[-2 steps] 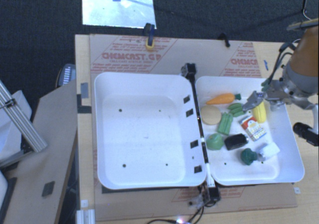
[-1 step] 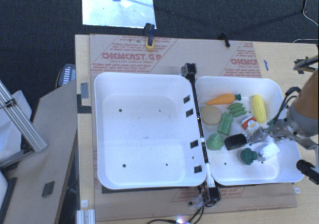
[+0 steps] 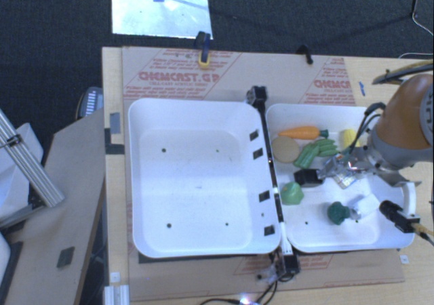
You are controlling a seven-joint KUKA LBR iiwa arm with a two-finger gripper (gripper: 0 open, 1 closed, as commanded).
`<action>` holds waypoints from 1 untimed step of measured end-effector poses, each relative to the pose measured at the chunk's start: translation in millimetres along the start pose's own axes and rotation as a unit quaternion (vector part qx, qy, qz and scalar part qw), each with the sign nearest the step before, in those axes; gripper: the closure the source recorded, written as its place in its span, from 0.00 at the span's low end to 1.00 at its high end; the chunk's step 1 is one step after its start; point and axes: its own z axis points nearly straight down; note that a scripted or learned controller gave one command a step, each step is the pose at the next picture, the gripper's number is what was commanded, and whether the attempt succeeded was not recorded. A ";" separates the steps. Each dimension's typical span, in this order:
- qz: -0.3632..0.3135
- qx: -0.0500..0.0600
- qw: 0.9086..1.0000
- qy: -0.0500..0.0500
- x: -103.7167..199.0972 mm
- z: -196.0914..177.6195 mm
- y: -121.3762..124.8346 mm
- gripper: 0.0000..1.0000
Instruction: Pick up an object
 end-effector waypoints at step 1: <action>0.001 0.011 1.000 0.003 -14.0 14.9 -52.9 0.00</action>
